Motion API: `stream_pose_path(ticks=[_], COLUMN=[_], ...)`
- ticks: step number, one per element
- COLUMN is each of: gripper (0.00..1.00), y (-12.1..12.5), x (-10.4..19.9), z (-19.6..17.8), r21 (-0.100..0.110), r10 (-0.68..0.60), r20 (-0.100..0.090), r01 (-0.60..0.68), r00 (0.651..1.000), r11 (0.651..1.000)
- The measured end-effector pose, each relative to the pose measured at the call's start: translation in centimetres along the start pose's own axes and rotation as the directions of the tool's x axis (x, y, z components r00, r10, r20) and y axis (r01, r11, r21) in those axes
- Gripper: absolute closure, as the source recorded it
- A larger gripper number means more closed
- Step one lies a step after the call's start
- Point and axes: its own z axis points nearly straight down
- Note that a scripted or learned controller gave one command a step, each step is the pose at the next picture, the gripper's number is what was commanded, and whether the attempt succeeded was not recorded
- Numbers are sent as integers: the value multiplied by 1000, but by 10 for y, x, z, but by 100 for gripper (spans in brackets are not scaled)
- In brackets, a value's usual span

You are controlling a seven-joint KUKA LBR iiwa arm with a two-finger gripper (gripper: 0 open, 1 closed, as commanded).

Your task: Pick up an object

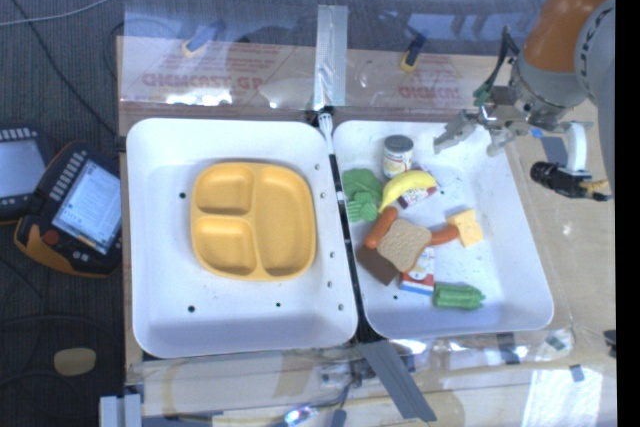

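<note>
Overhead view of two white bins on the desk. The left bin (150, 245) holds a yellow divided plate (253, 219); the right bin (520, 255) holds the candidates for picking: a small jar (398, 155) at the far side, a banana (408, 185), green leafy pieces (361, 193), a slice of bread (404, 244) lying over a carrot (380, 228) and a brown block (374, 265), a cheese wedge (465, 226), and a green vegetable (458, 295) nearest the near wall. The gripper (472, 130) hangs over the far right part of this bin, fingers spread apart and holding nothing. In judgement, the cheese wedge or the green vegetable suits best, each standing apart from the pile; descend vertically, straddle the narrow axis, and close only once low
</note>
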Motion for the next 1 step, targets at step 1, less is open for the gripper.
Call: stream_pose_path(ticks=[1], gripper=[0], y=[-3], x=[52], z=[91], r21=[0], r10=[-146], r20=[4], r01=[146], r00=[989], r11=[989])
